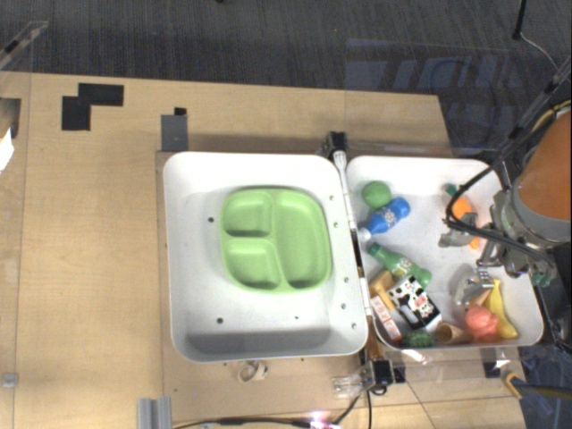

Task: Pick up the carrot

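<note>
1. The carrot, orange with a small green top, lies in the right white bin. It is just beyond the gripper, toward the far wall of the bin and a little to the view's left of it. Black cables of the arm cross over a part of it.
2. The gripper hangs low over the near right part of the same bin. Whether it is spread or pressed together I cannot tell, because the wrist and the cables cover it. I see nothing held in it.
3. Just under the gripper, on its near side, lies a yellow banana. A red, round fruit touches the banana, closer to the near wall.
4. To the view's left of the gripper, near to it, lies a black and white box. A green bottle lies tilted just beyond this box.
5. Further left and beyond the gripper, well apart from it, are a blue object and a round green object, close beside each other.
6. Far to the left of the gripper, the left white bin holds a light green plate with three compartments.
7. Above the gripper, the grey arm with its orange band enters from the right.
</note>
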Controlling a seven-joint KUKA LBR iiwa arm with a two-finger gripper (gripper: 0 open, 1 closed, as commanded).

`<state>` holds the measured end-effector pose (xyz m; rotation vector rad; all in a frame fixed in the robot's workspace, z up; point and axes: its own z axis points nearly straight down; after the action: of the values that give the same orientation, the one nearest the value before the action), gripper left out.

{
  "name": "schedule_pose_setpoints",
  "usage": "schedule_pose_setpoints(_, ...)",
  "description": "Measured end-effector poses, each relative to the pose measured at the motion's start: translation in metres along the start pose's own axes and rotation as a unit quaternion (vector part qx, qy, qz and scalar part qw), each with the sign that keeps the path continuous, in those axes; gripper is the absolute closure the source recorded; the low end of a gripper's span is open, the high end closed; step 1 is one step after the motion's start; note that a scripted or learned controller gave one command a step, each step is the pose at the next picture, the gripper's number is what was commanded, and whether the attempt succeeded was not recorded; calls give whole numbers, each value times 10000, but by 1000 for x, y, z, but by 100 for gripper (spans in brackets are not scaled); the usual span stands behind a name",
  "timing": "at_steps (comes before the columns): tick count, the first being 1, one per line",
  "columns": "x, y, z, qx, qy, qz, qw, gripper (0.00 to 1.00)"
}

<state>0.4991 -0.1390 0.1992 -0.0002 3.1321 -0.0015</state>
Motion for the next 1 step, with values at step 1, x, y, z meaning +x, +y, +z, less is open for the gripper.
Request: schedule_pose_setpoints(1,-77,-60,110,17,-48,-1139,9935,0)
